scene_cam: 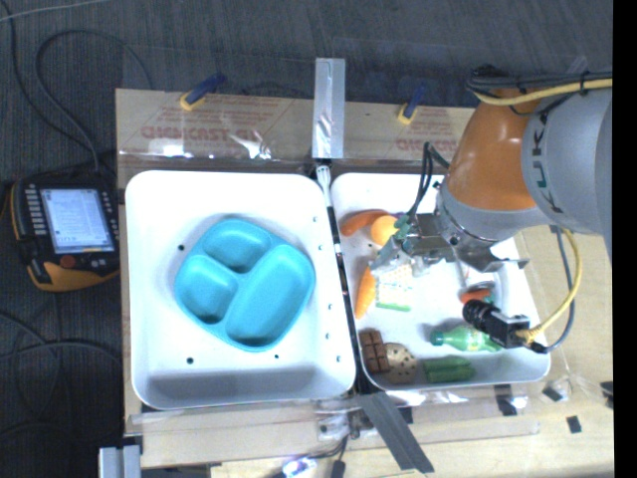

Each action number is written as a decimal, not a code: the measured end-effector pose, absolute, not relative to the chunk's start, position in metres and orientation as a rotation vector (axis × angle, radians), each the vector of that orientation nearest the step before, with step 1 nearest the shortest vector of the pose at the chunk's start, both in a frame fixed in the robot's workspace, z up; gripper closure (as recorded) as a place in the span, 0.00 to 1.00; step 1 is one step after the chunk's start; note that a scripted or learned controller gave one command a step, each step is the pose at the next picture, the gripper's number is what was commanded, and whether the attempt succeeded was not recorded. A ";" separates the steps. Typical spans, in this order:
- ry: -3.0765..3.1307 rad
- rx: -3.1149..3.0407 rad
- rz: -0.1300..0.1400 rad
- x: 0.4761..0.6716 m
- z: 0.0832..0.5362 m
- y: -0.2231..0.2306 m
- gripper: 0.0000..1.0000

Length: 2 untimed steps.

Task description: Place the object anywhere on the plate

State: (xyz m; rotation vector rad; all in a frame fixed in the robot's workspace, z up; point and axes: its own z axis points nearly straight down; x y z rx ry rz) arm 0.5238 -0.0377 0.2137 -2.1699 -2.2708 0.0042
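Observation:
A blue plate (244, 282) with three compartments lies in the left white bin (149, 366). My gripper (401, 245) hangs low over the upper left part of the right bin (537, 366), reaching in from the right. An orange-yellow toy (382, 229) lies right beside its upper left side, and an orange piece (356, 220) sits a little further left. A carrot (365, 289) lies just below and to the left of the gripper. The gripper body hides what is under it.
The right bin also holds a green bottle (462, 340), a chocolate bar (371, 348), a cookie (398, 359), a dark green piece (448, 369), a red item (476, 292) and a white card (395, 287). A ridge (336, 267) separates the bins.

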 end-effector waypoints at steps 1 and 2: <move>-2.248 -2.191 0.007 0.526 0.182 0.045 1.00; -2.248 -2.191 0.006 0.526 0.182 0.045 0.00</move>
